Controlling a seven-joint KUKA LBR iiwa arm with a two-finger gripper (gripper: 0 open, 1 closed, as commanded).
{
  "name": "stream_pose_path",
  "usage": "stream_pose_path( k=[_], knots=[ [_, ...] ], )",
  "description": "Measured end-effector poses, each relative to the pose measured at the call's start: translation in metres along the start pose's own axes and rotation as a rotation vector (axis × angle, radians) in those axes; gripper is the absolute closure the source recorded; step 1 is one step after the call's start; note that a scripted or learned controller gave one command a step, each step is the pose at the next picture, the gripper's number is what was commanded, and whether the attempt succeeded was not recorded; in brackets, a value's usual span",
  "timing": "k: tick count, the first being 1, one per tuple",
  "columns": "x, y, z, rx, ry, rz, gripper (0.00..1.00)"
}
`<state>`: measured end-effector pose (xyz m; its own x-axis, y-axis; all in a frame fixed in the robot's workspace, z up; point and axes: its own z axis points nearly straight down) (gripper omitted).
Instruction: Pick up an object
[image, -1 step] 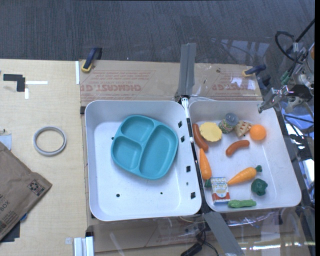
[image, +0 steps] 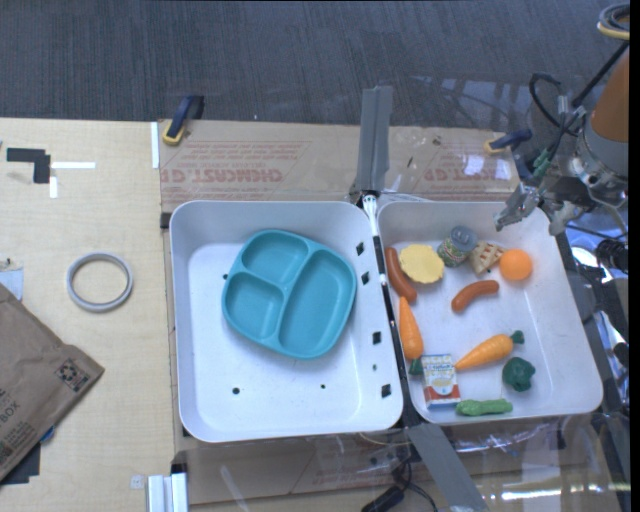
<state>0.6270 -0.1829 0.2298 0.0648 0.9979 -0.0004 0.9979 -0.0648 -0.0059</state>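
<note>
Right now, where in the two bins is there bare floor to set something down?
Left bin: bare strip along the near wall, below the teal divided plate. Right bin: small patch between sausage and carrot; elsewhere crowded with toy food.

Toy foods (image: 476, 294) lie scattered flat in the right bin (image: 575, 330): sausages, carrots, orange, broccoli, carton.

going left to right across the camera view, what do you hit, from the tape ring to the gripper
tape ring → blue divided plate → yellow piece → small can → orange ball → gripper
</note>
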Motion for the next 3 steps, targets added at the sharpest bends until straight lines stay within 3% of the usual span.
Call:
stream_pose_path(
  k=[1, 2, 3],
  knots=[
    [-0.008, 0.035, 0.098, -0.033, -0.004, -0.052, 0.0],
    [0.022, 0.043, 0.108, -0.048, -0.017, -0.191, 0.0],
    [0.02, 0.037, 0.108, -0.049, -0.012, -0.18, 0.0]
  ],
)
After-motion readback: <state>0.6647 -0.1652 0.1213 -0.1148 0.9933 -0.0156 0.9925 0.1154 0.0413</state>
